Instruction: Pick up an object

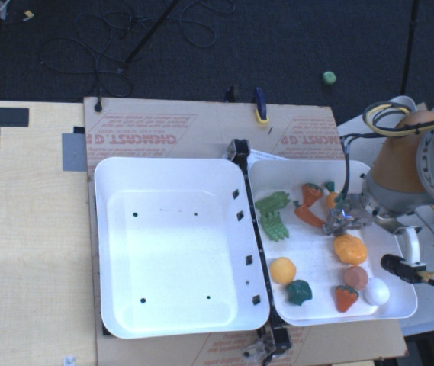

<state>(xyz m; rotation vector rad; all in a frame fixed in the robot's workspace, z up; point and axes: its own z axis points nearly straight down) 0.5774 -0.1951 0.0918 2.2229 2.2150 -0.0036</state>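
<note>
The light wooden table point(26, 242) carries a brown cardboard sheet point(171, 132) printed with red lettering. Two shallow white plastic bins sit side by side on the sheet. The left white bin point(106, 204) lies at the 9 o'clock side of the right white bin point(403, 307).

The grey arm with an orange band point(400, 162) reaches in from 3 o'clock. Its tool point(340, 218) hangs low over the right bin's upper middle; whether the tool is open or closed, and whether it grips anything, cannot be determined.

Objects in the right bin:
- Green leafy toy vegetable point(272, 213), at 9 o'clock of the tool, near the dividing wall.
- Orange round toy fruit point(350, 249), just at 6 o'clock of the tool.
- Red-orange toy carrot point(307, 215), touching or just beside the tool at 9 o'clock.
- Yellow round toy fruit point(282, 270), at 7 o'clock.
- Dark green toy broccoli point(299, 291), at 5 o'clock of the yellow fruit.
- Red toy strawberry point(345, 298), near the front wall.
- White egg-shaped toy point(376, 291), at 3 o'clock of the strawberry.
</note>
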